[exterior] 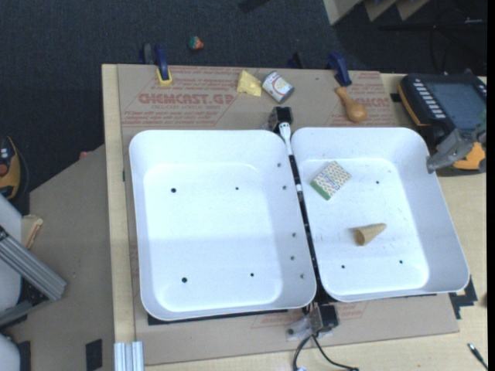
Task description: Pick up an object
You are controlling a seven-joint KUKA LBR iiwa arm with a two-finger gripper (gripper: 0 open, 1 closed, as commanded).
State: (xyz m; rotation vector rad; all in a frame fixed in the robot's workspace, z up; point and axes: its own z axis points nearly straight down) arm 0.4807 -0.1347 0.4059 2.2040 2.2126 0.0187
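Right bin (433, 230) held small patterned block (331, 179) at upper left and cone (369, 233) at centre. Both looked light, stiff. Block's flat sides seemed easiest grip; cone likely to roll. Gripper (447, 154) sat at right edge, state unclear.

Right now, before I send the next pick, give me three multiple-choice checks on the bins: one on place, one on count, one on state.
1. Where does the patterned block lie?
A. left bin
B. right bin
C. on the cardboard behind the bins

2. How many objects lie in the right bin?
A. two
B. three
C. four

3. How does the tan cone sit?
A. upright on its base
B. on its side
C. leaning against the bin wall

Answers:
1 B, it rests in the right bin's back part, near the divide.
2 A, just the block and the cone.
3 B, it lies flat, its tip pointing right, away from the walls.
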